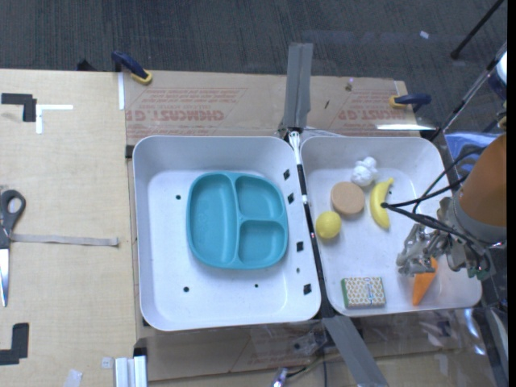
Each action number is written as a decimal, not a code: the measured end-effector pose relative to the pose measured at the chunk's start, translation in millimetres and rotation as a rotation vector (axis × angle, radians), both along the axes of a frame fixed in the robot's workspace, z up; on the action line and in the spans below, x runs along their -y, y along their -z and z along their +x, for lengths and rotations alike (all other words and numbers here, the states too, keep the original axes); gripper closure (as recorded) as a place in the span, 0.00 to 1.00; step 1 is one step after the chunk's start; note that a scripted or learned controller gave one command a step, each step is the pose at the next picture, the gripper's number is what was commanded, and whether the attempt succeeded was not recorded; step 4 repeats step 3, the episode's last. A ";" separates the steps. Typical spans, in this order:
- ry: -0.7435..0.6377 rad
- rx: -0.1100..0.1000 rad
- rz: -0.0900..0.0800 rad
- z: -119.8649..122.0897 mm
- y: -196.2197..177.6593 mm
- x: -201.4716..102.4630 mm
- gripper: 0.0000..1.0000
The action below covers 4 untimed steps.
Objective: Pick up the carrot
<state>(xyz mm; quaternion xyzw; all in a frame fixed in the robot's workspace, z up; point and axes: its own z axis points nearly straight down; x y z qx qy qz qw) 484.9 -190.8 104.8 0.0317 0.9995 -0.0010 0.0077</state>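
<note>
The orange carrot (421,286) lies near the front right corner of the right bin (379,147), its tip pointing toward the front rim. My gripper (418,251) hangs right over the carrot's thick upper end, low in the bin and touching or nearly touching it. The metal gripper body and cables hide that end of the carrot. The arm comes in from the right edge, its orange band just above the wrist.
The right bin also holds a banana (380,203), a tan round disc (348,199), a lemon (327,225), a white crumpled lump (365,170) and a speckled green block (363,292). A teal divided plate (238,220) sits in the left bin (153,232). Scissors (8,216) lie at the far left of the bench.
</note>
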 end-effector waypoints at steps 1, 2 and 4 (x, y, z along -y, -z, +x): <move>-0.146 -0.009 -0.001 -4.8 -34.8 -4.4 1.00; -0.256 -0.012 -0.001 -2.9 -36.6 0.3 1.00; -0.618 -0.008 -0.004 10.1 -103.9 -36.4 1.00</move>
